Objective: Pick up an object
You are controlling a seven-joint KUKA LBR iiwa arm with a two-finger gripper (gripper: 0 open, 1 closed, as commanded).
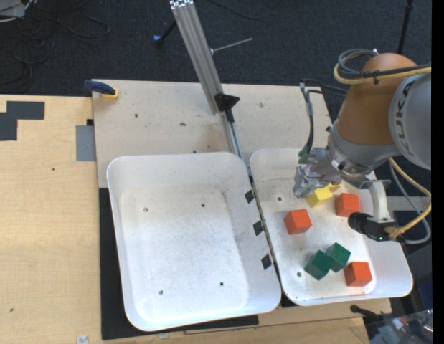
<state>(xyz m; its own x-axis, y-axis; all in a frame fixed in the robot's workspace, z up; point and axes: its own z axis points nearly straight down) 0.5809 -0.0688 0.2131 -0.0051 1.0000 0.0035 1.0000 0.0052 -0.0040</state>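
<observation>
Nearest the camera, an orange cube (359,273) and two green blocks (327,260), touching each other, lie in the right bin (394,287), well below the pincer (305,185). Two more orange cubes sit closer: one (298,221) just below it, one (346,204) below and to its right. The yellow block (323,193), judged the likely target, lies just beside the pincer on its lower right, apparently touching or nearly so, its long axis slanting up to the right. Whether the pincer is spread or pressed together cannot be told; nothing is seen gripped. The coming move turns on that slight offset: the pincer stands left of the block rather than over it, so a shift right seems needed.
</observation>
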